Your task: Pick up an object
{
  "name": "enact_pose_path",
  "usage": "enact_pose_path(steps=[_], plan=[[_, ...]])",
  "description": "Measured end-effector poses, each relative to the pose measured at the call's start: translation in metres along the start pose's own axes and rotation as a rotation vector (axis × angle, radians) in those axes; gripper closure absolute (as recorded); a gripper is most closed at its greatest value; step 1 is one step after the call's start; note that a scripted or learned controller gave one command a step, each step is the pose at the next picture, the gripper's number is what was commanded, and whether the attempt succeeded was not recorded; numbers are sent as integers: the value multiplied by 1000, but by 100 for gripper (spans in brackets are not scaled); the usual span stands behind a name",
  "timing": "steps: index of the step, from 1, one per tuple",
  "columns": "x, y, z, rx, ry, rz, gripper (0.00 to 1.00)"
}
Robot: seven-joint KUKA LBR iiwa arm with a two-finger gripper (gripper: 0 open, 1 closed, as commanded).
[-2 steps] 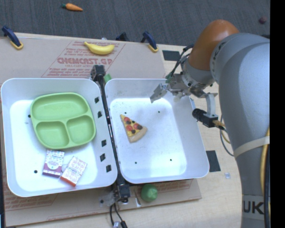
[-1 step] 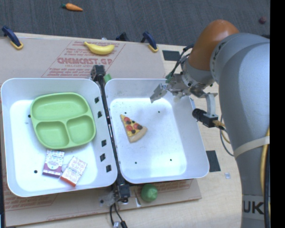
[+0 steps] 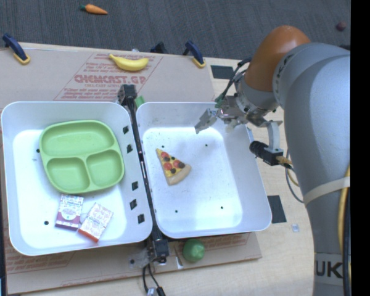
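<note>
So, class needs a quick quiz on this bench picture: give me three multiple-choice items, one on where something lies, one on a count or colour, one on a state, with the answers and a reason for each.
1. Where does the pizza slice lie?
A. In the right bin
B. On the green tray
C. On the floor

2. How many small packets lie in the left bin below the tray?
A. One
B. Two
C. Four

3. What state are the tray's compartments in?
A. Filled with fruit
B. Covered by a lid
C. Bare

Answers:
1. A, the slice rests on the white floor of the right bin, near its left wall.
2. B, two packets lie side by side at the tray's lower edge.
3. C, all three compartments show only plain green.
</note>
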State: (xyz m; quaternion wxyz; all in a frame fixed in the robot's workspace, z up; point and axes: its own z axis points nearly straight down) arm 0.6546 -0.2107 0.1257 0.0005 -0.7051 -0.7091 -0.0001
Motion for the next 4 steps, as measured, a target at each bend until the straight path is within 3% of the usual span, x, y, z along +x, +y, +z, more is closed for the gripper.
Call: enact_pose_path(steps=[1,2,3,4], plan=[[0,0,0,0,0,0,0],[0,-85,34,4,-1,-1,0],[0,-10,33,0,0,1,0],[1,-10,23,1,1,-3,100]])
